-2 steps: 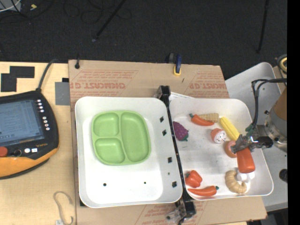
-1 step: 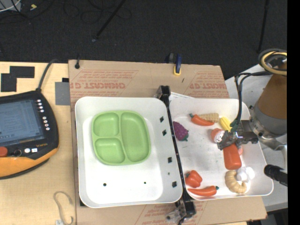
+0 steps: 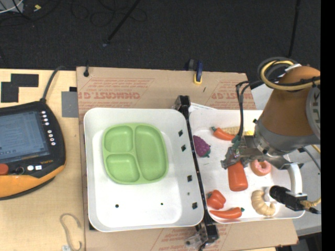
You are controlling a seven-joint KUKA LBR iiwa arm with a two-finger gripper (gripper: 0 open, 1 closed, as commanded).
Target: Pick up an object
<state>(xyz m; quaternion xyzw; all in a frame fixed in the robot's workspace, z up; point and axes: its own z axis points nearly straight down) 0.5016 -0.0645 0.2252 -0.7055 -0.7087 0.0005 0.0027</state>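
Hand [image 3: 234, 158] over red cylinder [image 3: 237, 176] (long axis upright).

1. The arm [image 3: 290, 106] reaches in over the right bin's right edge, its orange band uppermost and the grey wrist below.
2. The gripper [image 3: 234, 158] hangs low over that bin's middle.

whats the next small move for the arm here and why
Probably a short straight descent, then closing. The gripper hangs in the right bin, just above the top end of the red-orange block, the closest item to it. The pink donut lies close beside on the right, so staying centred on the block should avoid nudging it.
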